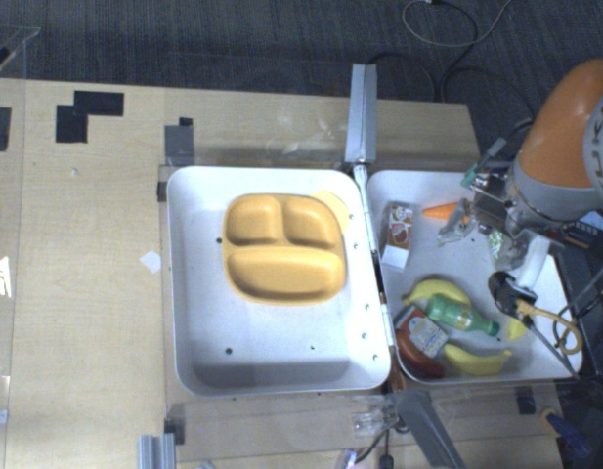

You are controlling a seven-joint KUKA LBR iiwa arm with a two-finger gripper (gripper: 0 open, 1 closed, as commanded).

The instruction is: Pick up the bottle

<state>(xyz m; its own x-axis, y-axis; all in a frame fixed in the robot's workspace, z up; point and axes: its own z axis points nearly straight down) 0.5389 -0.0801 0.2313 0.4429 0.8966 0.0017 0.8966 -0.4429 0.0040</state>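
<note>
From my remote station I saw the green translucent plastic bottle lying on its side in the right-hand shallow white bin, near that bin's lower edge. It rested across a curved yellow banana, with a dark red round container pressed against its base. The grey metal two-finger gripper hung above the upper part of the same bin, well apart from the bottle, beside a small orange carrot-shaped wedge. I could not tell how its claw stood, as the wrist hardware blurred it.

I judged the crowding to be the main risk. The bottle sat tilted on the banana, so a descent could knock it rolling or pinch the banana with it. The smooth round body might have slipped out of a shallow hold. A brown and white snack packet lay nearer the gripper and could have been caught instead. The yellow three-part moulded tray in the left-hand shallow white bin posed no hazard.
</note>
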